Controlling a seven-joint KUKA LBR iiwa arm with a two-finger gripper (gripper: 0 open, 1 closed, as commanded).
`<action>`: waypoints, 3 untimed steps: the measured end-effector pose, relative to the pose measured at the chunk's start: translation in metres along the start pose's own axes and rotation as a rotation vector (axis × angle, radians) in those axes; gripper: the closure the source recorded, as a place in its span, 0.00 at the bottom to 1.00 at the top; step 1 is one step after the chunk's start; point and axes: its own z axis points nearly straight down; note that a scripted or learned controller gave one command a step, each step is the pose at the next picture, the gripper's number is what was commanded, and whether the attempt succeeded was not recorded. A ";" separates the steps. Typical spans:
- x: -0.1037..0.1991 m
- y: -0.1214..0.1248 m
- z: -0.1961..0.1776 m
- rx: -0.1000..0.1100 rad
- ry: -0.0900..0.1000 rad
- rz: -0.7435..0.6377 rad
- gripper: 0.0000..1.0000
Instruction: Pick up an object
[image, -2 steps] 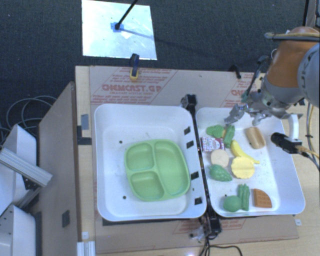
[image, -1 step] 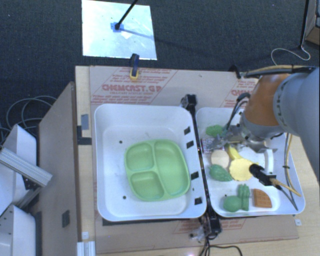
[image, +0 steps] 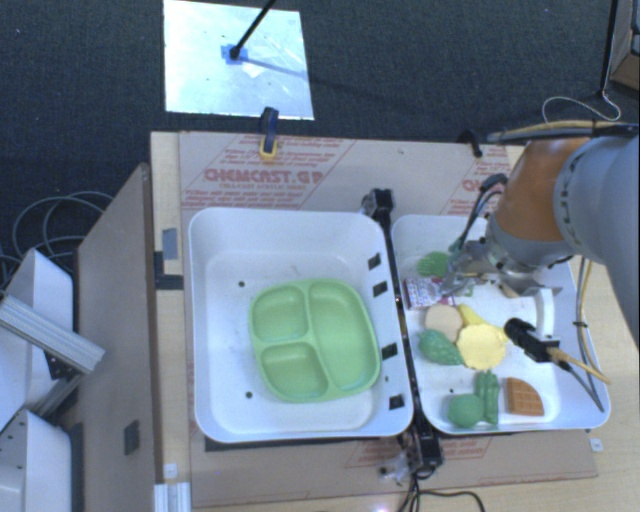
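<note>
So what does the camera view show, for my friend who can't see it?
A grey and orange robot arm reaches from the right into the right white bin, its gripper low over a pile of toy food. The left white bin holds a green divided plate.

Dark carpet (image: 80, 90) surrounds the wooden bench (image: 330, 165), with a shiny metal sheet (image: 238, 60) lying beyond it.

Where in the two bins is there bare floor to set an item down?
Left bin: bare floor rings the green divided tray, widest along its far wall. Right bin: crowded with toy food around the yellow piece, under the gripper.
</note>
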 end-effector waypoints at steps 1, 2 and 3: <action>0.063 0.061 -0.089 0.000 0.001 -0.010 1.00; 0.004 0.071 -0.304 -0.008 -0.006 0.003 1.00; 0.097 0.052 -0.288 0.013 0.003 -0.010 1.00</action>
